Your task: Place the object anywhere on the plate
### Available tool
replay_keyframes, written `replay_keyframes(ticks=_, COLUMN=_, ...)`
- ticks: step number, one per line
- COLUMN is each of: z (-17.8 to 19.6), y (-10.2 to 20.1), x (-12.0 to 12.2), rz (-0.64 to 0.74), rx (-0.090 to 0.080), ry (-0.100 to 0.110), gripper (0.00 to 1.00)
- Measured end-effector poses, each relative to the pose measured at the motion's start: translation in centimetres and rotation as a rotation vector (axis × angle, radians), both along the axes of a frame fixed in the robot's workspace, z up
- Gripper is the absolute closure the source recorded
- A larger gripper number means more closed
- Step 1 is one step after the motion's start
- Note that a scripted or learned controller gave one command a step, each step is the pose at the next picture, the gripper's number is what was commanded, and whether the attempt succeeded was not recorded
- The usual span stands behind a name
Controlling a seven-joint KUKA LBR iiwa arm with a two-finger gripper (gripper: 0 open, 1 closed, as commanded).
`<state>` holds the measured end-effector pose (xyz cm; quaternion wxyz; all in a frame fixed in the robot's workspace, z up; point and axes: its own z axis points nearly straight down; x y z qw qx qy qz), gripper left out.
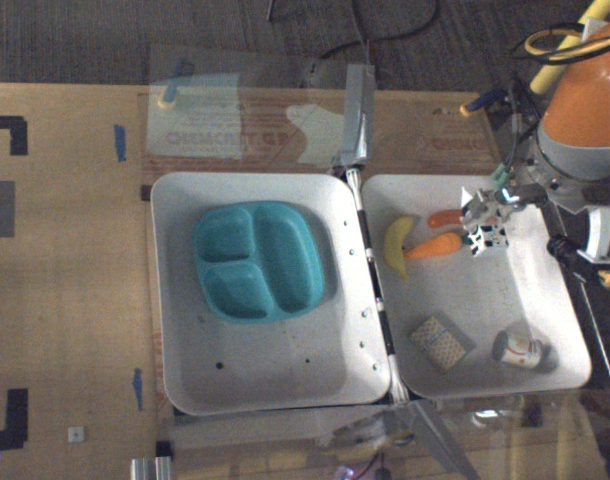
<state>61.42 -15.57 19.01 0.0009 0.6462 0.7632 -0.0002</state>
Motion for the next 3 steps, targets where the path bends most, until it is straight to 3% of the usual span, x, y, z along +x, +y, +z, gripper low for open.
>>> replay_keyframes(ticks=1, z=1.5, y=7.8, x=3.0, rz=0.245, rx=0.000, ry=-0.003, gripper=1.00)
replay_keyframes(ticks=2, z=1.3, y=16.4, x=5.3, rz=0.395, rx=0.000, ry=-0.004, gripper=1.00)
replay_keyframes(ticks=3, z=-0.5, y=23.3, x=2.3, rz=0.532, rx=0.002, ry=0.001, gripper=1.00)
